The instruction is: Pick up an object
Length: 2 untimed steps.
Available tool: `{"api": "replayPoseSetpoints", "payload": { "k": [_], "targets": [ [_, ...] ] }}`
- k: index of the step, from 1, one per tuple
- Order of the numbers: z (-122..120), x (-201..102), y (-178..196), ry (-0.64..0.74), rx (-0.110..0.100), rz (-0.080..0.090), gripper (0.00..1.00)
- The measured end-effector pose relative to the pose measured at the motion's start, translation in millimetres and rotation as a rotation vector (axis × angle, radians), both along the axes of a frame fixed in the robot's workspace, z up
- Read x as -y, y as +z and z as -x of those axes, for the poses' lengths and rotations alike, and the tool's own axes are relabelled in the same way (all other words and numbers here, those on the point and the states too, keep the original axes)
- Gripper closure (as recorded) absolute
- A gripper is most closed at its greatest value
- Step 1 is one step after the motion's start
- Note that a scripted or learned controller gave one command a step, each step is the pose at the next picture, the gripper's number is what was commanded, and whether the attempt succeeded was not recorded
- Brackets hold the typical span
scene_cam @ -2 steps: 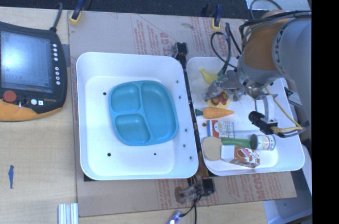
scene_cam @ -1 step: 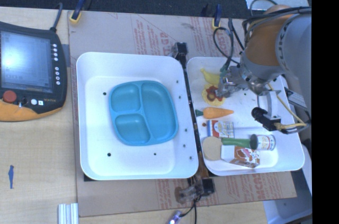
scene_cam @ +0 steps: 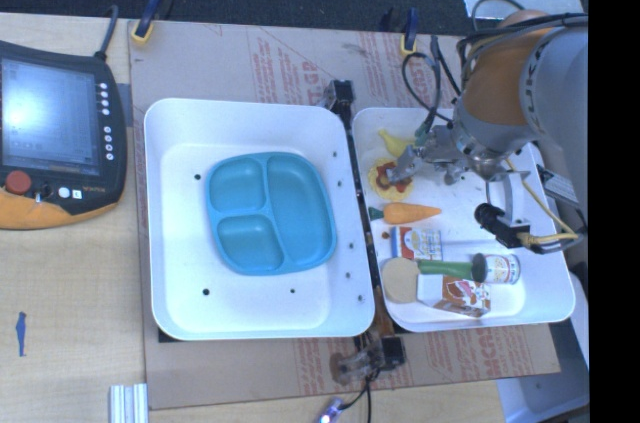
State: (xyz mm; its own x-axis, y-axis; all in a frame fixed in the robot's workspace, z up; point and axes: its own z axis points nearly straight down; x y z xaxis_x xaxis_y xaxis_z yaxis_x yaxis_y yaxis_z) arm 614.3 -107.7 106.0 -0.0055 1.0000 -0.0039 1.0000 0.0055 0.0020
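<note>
The grey arm's jaws [scene_cam: 405, 173] hang low in the right white bin [scene_cam: 555, 306], over a small red-and-yellow toy [scene_cam: 384, 178] near its left wall; I cannot tell how far open they are. An orange plastic carrot [scene_cam: 411, 212] lies just below, boxes crowding beyond.

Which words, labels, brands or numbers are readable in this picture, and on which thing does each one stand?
None can be read.
Cardboard sheet: faint red print, too blurred.
Small packet: red label, too small.
Bottle: label too small.
Teach pendant: screen washed out, buttons too small.
</note>
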Motion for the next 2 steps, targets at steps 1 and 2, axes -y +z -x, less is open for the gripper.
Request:
{"api": "replayPoseSetpoints", "payload": {
  "k": [1, 2],
  "targets": [
    [-39.2, -7.0, -12.3, 0.002, -0.026, -0.009, 0.0],
    [-41.5, -12.8, -11.4, 0.001, -0.012, -0.004, 0.0]
  ]
}}
